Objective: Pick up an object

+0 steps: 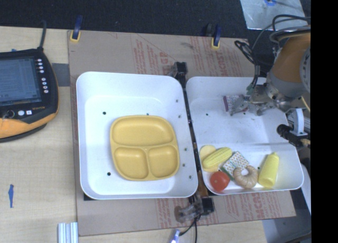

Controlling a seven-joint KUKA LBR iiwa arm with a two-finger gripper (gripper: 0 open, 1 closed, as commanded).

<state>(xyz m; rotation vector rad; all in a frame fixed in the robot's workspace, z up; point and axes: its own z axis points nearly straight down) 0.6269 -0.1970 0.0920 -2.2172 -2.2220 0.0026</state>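
Gripper (247, 104) sits low in the right bin's (211, 91) far part, fingers spread, gripping nothing. Corn (217, 158), tomato (219, 181), pretzel (246, 176) and bottle (269, 169) lie untouched along the near wall. Nothing picked yet; grasp and lift remain.

Robotics lab setup: teach pendant (24, 91) on wooden table (31, 184), cardboard sheet (153, 52) clamped down with blue clamps (76, 29), two white bins (92, 131), toy food (237, 168), cables, dark carpet.
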